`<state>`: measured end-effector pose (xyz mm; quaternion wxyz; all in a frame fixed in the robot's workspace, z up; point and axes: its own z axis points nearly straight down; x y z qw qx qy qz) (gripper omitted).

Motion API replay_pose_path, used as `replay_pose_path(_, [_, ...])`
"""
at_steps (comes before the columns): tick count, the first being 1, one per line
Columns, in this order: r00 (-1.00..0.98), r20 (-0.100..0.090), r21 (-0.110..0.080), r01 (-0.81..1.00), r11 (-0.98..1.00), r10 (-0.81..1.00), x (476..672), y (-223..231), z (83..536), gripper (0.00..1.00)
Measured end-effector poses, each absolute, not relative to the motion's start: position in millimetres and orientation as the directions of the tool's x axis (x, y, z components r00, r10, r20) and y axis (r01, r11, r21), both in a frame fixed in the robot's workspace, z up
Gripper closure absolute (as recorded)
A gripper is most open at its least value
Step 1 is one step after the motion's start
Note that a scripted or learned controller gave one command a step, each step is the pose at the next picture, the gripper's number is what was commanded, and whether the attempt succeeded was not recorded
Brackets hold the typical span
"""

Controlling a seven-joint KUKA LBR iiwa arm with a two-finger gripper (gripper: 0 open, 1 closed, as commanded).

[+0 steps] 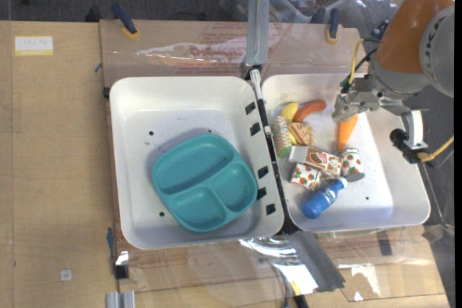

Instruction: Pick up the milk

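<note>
The milk [316,166] is a small carton with a red and brown print, lying on its side in the middle of the right bin [404,209]. My gripper [347,109] hangs over the bin's back part, up and to the right of the carton and apart from it. Its tip is just above the top end of an orange carrot [346,132]. Nothing shows as held.
Around the carton lie a blue bottle with a white cap [321,200], a small printed can [351,162], a waffle-like snack [297,135], a yellow lemon [289,111] and a red pepper [311,109]. The left bin [137,101] holds a teal divided plate [204,182].
</note>
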<state>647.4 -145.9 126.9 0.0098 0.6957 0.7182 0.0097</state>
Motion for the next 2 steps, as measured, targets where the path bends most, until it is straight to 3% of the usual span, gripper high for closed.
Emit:
replay_pose_path(1, [-0.032,-0.001,0.027,0.999,0.032,0.999,647.3,-145.9,126.8,0.0])
replay_pose_path(2, [-0.03,-0.003,0.013,0.999,0.03,1.0,610.7,-144.4,91.7,0.0])
